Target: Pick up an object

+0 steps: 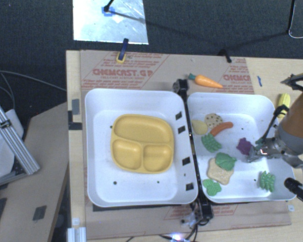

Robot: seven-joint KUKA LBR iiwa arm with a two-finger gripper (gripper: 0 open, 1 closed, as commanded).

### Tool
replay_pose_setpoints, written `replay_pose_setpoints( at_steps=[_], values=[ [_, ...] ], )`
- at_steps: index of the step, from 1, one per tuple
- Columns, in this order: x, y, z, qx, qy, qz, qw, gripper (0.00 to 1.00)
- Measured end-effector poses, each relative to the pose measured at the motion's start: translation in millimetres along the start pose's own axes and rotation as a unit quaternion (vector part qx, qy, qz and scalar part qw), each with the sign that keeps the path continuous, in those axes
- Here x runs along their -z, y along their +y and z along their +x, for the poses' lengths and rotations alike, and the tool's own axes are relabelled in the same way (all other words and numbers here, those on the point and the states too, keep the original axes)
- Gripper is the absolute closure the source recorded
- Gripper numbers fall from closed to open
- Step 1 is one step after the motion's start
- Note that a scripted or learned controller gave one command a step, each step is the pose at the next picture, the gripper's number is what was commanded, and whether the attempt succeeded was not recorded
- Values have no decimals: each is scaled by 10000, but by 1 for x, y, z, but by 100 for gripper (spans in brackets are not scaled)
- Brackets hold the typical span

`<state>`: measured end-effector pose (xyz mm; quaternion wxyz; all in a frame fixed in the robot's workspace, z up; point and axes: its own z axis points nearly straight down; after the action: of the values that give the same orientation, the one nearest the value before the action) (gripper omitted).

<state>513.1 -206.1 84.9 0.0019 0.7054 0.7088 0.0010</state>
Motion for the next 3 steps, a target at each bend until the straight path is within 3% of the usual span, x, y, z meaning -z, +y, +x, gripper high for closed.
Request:
replay_pose_setpoints(
  at_steps=[1, 2, 3],
  values=[
    [0, 22, 36, 17, 11, 5, 10000, 100],
    [-1, 19, 77, 10, 11, 17, 10000, 100],
    [-1, -27, 124, 7, 20, 30, 10000, 100]
  ],
)
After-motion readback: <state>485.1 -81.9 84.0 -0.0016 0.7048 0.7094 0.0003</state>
